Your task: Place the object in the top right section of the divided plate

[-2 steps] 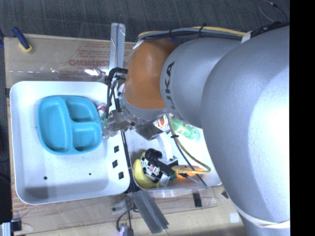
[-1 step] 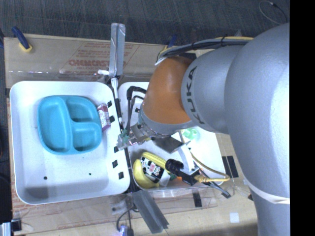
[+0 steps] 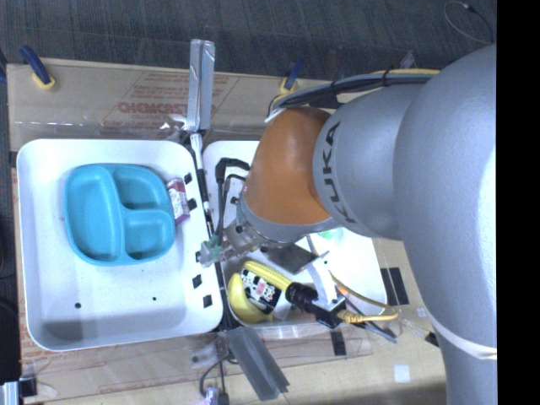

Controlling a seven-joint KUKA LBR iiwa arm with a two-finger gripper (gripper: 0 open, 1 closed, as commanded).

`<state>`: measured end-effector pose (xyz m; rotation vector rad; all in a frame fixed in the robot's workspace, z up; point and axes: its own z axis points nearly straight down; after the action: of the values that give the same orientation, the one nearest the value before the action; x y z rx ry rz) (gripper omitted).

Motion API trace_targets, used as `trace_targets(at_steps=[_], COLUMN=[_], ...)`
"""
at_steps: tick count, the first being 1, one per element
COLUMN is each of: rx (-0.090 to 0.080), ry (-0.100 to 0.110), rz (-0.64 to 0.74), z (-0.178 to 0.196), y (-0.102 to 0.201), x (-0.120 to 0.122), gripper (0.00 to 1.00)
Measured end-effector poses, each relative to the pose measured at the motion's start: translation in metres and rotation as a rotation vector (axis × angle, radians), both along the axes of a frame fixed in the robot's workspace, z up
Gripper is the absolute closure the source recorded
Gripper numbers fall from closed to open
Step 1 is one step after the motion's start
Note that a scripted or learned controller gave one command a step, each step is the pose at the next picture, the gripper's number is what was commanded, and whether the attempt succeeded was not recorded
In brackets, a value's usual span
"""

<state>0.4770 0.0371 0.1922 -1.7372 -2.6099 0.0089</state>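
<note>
The blue divided plate point(image 3: 121, 213) sits in the left bin point(image 3: 51, 310), a small dark-red packet point(image 3: 178, 199) just beside its right rim. The arm point(image 3: 371, 175) looms over the right bin point(image 3: 371, 264) — its gripper is hidden, so its state cannot be told — above a yellow object point(image 3: 245, 298), perhaps a banana.

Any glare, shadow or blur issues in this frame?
Camera view: the arm is close to the lens and soft, hiding most of the right bin, which blows out white beside it; the blue divided plate is sharp and evenly lit; slight shadow in the left bin's lower-left corner.
</note>
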Motion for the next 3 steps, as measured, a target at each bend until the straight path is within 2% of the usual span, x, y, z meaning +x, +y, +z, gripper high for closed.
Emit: trace_targets(at_steps=[1,2,3], rx=[-0.002,0.002,0.003], ry=[0.006,-0.001,0.002], rz=[0.005,0.175,0.335], z=[0.006,0.000,-0.004], y=[0.000,0.001,0.037], x=[0.001,0.000,0.000], gripper=[1.00,1.00,1.00])
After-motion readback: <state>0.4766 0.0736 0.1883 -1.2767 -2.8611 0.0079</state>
